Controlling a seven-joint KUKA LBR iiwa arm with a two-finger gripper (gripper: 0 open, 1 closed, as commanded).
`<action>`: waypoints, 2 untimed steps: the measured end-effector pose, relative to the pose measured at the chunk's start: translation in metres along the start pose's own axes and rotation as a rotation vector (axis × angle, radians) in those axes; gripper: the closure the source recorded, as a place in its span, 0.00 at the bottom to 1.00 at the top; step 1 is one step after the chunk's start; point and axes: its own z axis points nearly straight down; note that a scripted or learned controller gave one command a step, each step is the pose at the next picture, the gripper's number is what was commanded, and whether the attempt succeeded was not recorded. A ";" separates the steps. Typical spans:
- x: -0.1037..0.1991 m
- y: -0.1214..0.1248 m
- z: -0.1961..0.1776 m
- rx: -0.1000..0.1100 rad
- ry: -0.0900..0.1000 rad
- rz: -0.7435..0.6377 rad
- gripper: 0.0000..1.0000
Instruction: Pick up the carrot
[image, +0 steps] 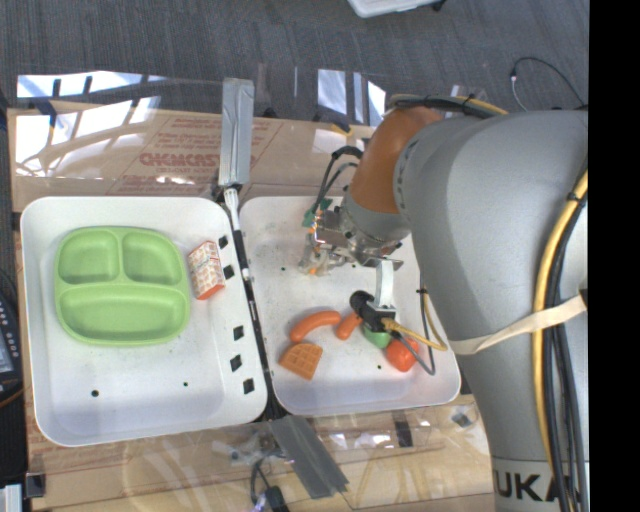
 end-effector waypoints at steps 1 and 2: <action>0.003 0.018 -0.001 -0.001 0.000 0.094 1.00; 0.079 0.015 -0.101 -0.002 -0.001 -0.227 1.00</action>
